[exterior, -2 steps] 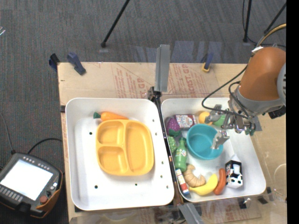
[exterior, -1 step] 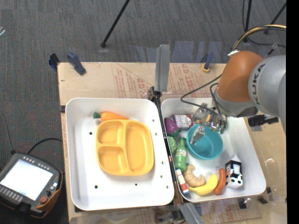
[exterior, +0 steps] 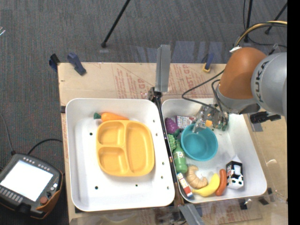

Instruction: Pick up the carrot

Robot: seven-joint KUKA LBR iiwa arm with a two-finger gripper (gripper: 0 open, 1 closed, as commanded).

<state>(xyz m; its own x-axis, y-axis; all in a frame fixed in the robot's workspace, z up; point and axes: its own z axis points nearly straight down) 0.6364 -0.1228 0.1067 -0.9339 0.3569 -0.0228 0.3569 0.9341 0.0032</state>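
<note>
We see the carrot lying crosswise just behind the yellow plate, green end left; tool state unclear.

Gripper fingers sit in wrist clutter above the teal bowl, too small to tell their state. Carrot lower edge is tucked behind the yellow divided plate, green end barely resolved. Purple item and green bottle partly hidden by the bowl and bin divider; arm cut off at right edge.
</note>
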